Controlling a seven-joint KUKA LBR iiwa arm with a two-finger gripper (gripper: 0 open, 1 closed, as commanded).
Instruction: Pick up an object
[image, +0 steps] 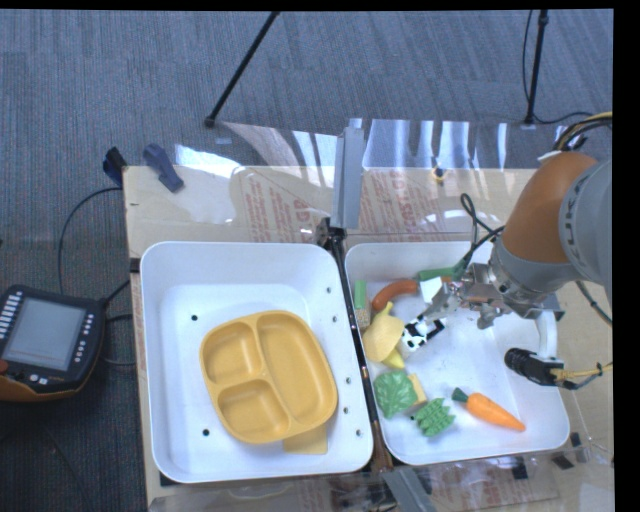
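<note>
The grey arm (575, 225), its orange band above the wrist, reaches in from the right and bends down over the right bin (520, 440). Its gripper (440, 308) hangs low over that bin's upper middle, pointing left toward the wall shared with the neighbouring bin. Dark cables loop beside the wrist.

This looks like a robotics lab. Left of the tabletop (200, 205) a teach pendant (45, 340) lies on grey carpet (120, 80) with its cable (85, 215) trailing; behind the tabletop stand tripod legs (243, 62), and clear plastic panels (440, 150) rise along its back edge. On it sit two white bins (165, 300), toy food (487, 408) in the right one
</note>
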